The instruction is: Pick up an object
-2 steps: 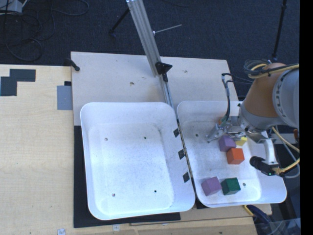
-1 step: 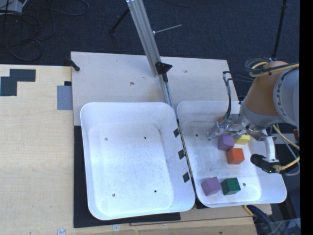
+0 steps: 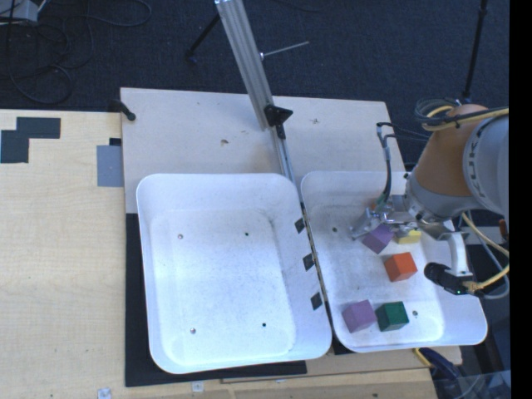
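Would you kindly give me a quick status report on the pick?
End effector low in right bin, at a purple block. Grasp unconfirmed. Yellow block and orange cube crowd close beside.

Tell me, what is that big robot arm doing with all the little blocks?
The grey and orange arm reaches into the right bin, trying to pick something up. Its pincer is down right by a purple block and a small yellow piece. An orange block, a green block and another purple one lie nearby.
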`<state>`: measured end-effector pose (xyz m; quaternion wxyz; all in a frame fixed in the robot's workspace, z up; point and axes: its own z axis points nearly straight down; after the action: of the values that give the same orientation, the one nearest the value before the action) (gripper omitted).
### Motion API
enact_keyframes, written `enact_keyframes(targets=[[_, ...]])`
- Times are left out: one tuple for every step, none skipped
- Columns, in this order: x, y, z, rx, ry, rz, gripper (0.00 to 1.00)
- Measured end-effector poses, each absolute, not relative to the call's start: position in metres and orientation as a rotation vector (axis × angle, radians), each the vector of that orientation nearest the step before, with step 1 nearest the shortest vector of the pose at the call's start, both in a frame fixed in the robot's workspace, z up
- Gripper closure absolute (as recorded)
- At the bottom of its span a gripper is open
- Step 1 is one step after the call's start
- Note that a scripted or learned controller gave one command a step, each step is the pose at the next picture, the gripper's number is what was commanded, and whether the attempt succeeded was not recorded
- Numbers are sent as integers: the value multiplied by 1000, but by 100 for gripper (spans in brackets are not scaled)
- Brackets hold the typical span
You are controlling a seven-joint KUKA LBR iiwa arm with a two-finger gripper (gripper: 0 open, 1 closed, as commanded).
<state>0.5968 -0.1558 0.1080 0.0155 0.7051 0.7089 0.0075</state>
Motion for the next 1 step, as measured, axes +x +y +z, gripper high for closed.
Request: enact_keyframes(targets=[[587,-154,104,2220,2225,-3,100]])
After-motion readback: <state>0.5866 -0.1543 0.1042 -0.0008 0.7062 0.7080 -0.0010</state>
